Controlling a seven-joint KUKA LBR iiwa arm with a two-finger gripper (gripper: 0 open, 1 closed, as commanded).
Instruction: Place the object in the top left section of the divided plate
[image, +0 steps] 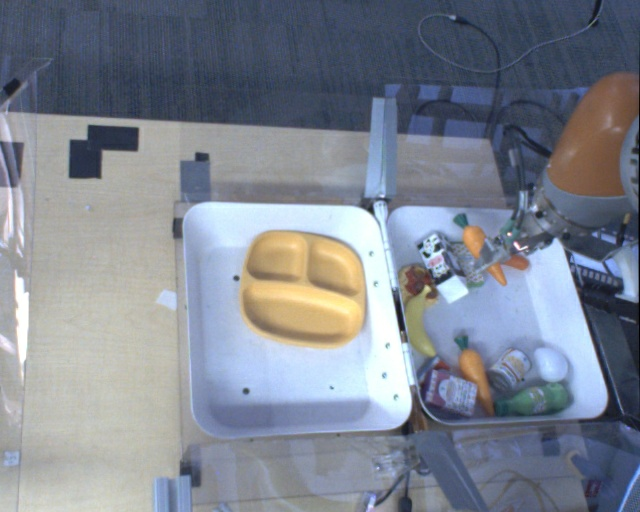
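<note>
The yellow divided plate (303, 287) lies in the left white bin (205, 340), with nothing in its top left section (278, 256). My gripper (508, 245) hangs low over the back of the right bin (565, 300). It is beside a small carrot (472, 240) and just above an orange piece (505, 267) and a grey-and-white item (462, 270). The wrist hides what lies directly under the gripper, and I see nothing clearly held in it.
The right bin also holds a cow-patterned item (433, 253), a banana (420, 328), a second carrot (474, 368), a can (510, 368), a white egg (551, 364), a green bottle (530, 400) and a red packet (450, 392). A metal divider (380, 150) separates the bins.
</note>
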